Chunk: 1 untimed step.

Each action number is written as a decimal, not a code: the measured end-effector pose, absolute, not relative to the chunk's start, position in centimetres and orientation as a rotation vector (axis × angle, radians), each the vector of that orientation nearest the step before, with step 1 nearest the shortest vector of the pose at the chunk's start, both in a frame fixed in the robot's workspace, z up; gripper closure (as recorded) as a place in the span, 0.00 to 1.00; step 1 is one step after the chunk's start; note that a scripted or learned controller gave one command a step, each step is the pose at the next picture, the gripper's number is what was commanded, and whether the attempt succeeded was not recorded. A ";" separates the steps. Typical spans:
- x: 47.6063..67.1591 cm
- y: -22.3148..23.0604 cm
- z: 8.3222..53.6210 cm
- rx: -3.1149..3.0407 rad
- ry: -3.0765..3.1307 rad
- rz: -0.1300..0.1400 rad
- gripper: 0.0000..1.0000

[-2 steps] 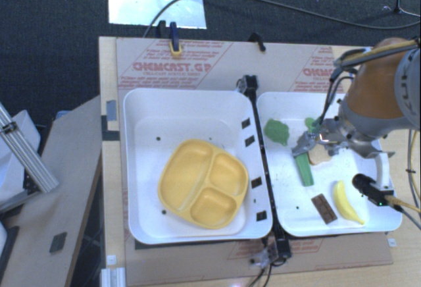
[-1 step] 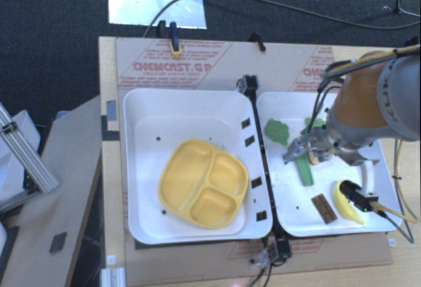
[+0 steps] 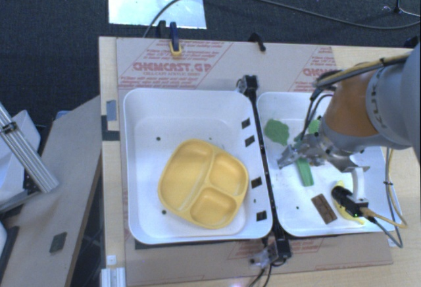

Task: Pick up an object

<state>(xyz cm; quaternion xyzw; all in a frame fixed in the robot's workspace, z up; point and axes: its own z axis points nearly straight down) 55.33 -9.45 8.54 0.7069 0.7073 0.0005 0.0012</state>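
At right of centre in the frame, in the right white bin [image 3: 289, 226], the metal two-finger gripper [image 3: 294, 155] hangs low by a green stick-shaped object [image 3: 305, 172], apparently the pick target, finger state indeterminable; a divided yellow plastic tray [image 3: 202, 182] occupies the left white bin [image 3: 141, 213].

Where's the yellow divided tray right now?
The yellow divided tray lies in the left bin, toward its front right, beside the divider between bins.
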 end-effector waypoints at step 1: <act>55.5 -9.5 9.8 2.215 2.217 0.008 1.00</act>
